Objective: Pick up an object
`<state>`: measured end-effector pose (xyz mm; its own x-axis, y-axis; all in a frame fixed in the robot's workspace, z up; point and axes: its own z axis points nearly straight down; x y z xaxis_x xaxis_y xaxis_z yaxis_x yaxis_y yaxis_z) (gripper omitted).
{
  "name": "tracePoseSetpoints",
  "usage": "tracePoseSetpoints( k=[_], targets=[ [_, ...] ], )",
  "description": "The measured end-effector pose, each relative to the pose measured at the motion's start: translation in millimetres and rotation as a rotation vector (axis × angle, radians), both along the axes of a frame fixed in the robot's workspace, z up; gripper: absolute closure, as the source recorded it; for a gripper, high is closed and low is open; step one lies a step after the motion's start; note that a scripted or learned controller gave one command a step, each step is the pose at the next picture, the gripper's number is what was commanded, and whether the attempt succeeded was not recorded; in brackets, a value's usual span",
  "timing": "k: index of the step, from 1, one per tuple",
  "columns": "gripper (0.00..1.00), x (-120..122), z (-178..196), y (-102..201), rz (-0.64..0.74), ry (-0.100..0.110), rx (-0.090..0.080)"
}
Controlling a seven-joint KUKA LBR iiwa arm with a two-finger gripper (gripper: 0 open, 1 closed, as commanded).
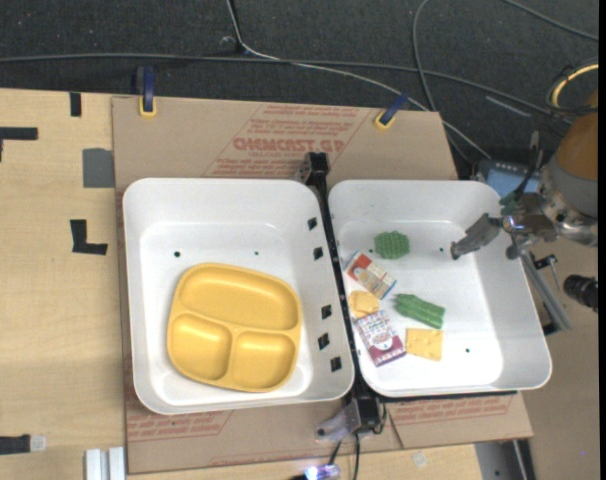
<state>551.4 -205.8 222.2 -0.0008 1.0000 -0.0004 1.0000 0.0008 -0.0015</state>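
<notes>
The right bin (503,368) serves as the landmark: five small objects lie in its left half. A green oblong piece (420,310) sits near the bin's middle, its long axis running from upper left to lower right, slightly tilted. A round green knobbly piece (391,244) lies above it, toward the bin's far wall. A red and white packet (371,274) rests left of the oblong piece, close to the divider, and a second, darker red packet (381,337) lies below it with its long axis nearly upright in the view. A yellow cracker-like square (424,343) sits just beside that packet, and another yellow bit (362,302) lies between the two packets. The arm reaches over the bin's right rim, and the pincer (483,233) hangs above the upper right corner, holding nothing; whether its opening is wide or narrow cannot be told. In the left bin (143,218) lies one yellow divided tray (233,326).
</notes>
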Motion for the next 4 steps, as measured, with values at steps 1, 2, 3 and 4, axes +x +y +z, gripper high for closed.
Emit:
tracePoseSetpoints(
  k=[1,2,3,4],
  targets=[
    [0.0,-0.2,-64.7,1.5,0.0,0.006,0.001],
    [0.0,5.4,-111.5,0.2,0.0,0.004,0.001],
    [0.0,5.9,-137.7,0.4,0.001,-0.002,-0.002],
    [1.0,7.0,-125.4,-0.2,0.001,-0.006,-0.005]
  ],
)
